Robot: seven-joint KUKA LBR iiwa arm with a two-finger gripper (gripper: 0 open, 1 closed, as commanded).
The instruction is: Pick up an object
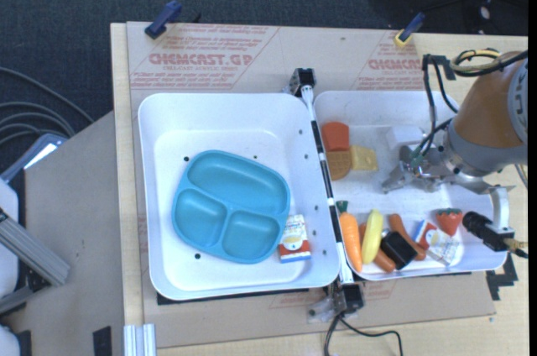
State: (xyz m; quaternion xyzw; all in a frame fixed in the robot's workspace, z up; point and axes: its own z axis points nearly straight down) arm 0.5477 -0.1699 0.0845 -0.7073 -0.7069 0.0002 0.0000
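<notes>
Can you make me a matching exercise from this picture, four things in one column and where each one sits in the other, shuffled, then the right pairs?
Things:
1. blue plastic divided plate
2. small white and red carton
3. red-orange block
4. long orange toy carrot

Places:
A. far end of the right white bin, beside the divider
B. near end of the right bin, beside the divider
C. middle of the left white bin
D. left bin, at the plate's near right edge

Pairs: 1-C, 2-D, 3-A, 4-B
</notes>
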